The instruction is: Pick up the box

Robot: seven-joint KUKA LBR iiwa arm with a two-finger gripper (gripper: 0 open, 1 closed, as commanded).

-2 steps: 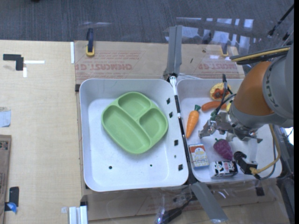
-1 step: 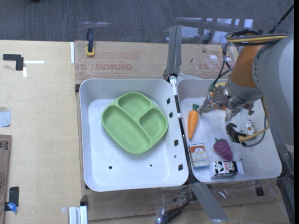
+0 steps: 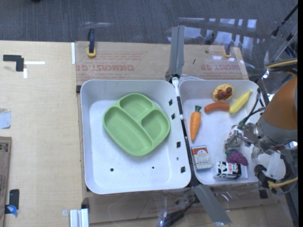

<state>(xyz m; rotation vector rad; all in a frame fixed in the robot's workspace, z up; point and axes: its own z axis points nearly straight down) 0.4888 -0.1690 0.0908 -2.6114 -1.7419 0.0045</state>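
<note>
Figure: approach stage of the box pick. The arm (image 3: 284, 112) is reaching in from the right edge of the frame, and its pincer (image 3: 235, 137) is hovering over the right-hand bin (image 3: 189, 86), at the middle right of the picture. Whether the pincer is released or clenched cannot be told at this resolution; nothing is visibly held in it.

Two boxes are lying at the lower edge of that bin: a small red-and-white carton (image 3: 202, 157) near the divider between the bins, at lower centre-right, and a black-and-white patterned box (image 3: 228, 170) just to its right, touching or nearly touching a purple grape-like toy (image 3: 236, 156) directly below the pincer. Toward the upper right of the bin are lying a toy carrot (image 3: 195, 122), a toy sausage (image 3: 216, 107), a yellow banana-like piece (image 3: 239, 101) and a small round toy food item (image 3: 223, 92). A green divided plate (image 3: 136, 123) is resting in the left-hand bin (image 3: 90, 141).

Judgement: the red-and-white carton is offering the cleaner target, since it is lying apart from its neighbours. The pincer is probably best shifted down and left in the frame, centred over the carton, aligned across its narrower sides and lowered straight. The patterned box is crowded by the purple toy and the bin's front wall, so a grasp there is risking a collision or a double pick.
</note>
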